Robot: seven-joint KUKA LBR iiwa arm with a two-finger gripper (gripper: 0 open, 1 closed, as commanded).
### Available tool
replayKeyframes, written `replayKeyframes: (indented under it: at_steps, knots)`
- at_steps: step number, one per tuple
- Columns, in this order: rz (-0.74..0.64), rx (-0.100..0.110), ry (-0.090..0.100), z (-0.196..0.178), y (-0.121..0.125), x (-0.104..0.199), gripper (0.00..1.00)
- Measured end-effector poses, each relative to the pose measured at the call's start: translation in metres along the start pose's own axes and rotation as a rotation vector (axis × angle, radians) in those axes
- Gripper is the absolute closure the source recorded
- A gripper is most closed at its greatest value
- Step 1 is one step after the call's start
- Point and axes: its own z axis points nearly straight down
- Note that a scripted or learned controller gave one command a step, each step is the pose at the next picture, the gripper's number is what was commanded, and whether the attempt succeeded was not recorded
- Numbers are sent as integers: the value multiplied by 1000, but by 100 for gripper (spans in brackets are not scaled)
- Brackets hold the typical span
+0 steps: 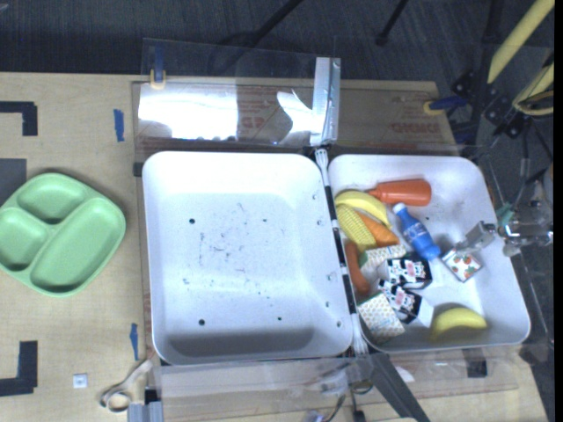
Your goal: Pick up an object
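Fingers [482, 233] at right bin's [501, 323] right edge, spread unclear, small patterned cube [464, 265] just below-left.

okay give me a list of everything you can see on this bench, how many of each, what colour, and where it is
Bins: 2, white, side by side mid-bench.
Divided plate: 1, green, on the bench left of the bins.
Carrot: 1, orange, right bin, far side.
Corn cob: 1, yellow, right bin, by the left wall.
Bananas: 2, yellow, right bin; one near corner, one above the corn.
Bottle: 1, blue, right bin, middle.
Small block: 1, white with coloured marks, right bin, right side.
Patterned pieces: several, black and white, right bin, near middle; too jumbled to count.
End effector: 1, grey metal, over the right bin's right edge.
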Motion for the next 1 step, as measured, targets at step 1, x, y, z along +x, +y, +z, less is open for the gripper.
replayKeyframes:
  at_steps: [1]
  knots:
    - [-56, -14, -7, 70, 60, 8, 0]
